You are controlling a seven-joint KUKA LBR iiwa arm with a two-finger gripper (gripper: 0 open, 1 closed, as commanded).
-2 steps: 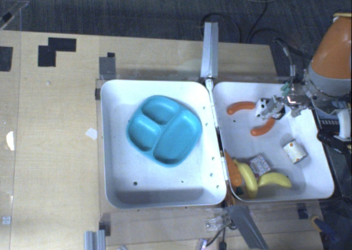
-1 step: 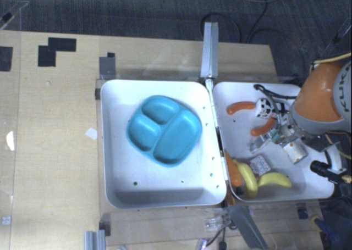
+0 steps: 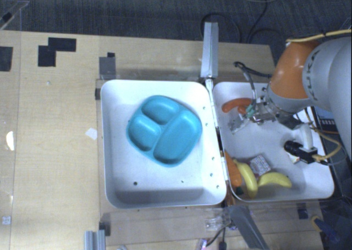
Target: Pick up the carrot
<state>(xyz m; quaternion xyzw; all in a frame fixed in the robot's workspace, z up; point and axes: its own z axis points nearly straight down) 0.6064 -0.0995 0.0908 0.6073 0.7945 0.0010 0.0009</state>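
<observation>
Bench: pale wood surface with two white bins side by side.

Arm: grey with an orange band, enters from the right and reaches over the upper part of the right bin.

Left bin: holds one item, a blue divided plate, roughly centred and lying flat with its compartments facing up.

Right bin contents:
- Two yellow bananas along the near edge. One lies on its side, and the other is just left of it, with their ends close together.
- Carrot, orange-red and slightly curved, lying flat on the bin floor in the far left corner area, near the wall shared with the left bin.
- Second orange piece, against the left wall of the bin, touching the left banana.
- Small grey packet, just above the bananas.

Gripper: low in the bin, just beside the carrot on its near right side. How wide it stands cannot be told from this angle. Nothing is visibly held, and the carrot rests on the bin floor.
</observation>
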